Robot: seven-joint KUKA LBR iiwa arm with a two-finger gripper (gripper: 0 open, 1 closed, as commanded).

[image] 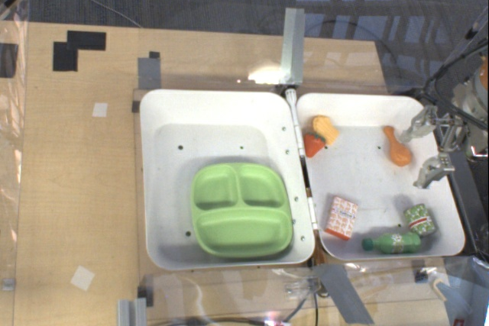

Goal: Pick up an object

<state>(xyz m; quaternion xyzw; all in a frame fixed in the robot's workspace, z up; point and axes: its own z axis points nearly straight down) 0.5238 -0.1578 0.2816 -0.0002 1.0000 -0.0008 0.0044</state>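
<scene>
The orange drumstick-shaped toy point(397, 147), slim at its upper end and rounded at the lower, lies in the right shallow white plastic bin point(374, 104), at about two o'clock from that bin's middle. It rests on the bin floor with nothing gripping it. The two-finger metal gripper point(428, 146) sits just beside it at three o'clock, over the bin's right rim. Its fingers are spread wide apart, one tip near the toy's slim end and the other lower down, and nothing lies between them.

At about ten o'clock in the same bin, a yellow-orange rounded toy point(326, 129) touches a red pepper-like piece point(314, 144), both close to the divider between the bins. A small red-and-white carton point(341, 217) lies tilted at about seven o'clock. A green plastic bottle point(392, 242) lies on its side along the bin's lower wall at five o'clock, and a small green-and-white can point(419, 219) sits just above the bottle's right end.

The left shallow white plastic bin point(164, 112) holds a lime-green divided plastic tray point(241, 209) with three compartments, placed toward five o'clock of that bin. Both bins stand on a pale wooden bench point(69, 179).
</scene>
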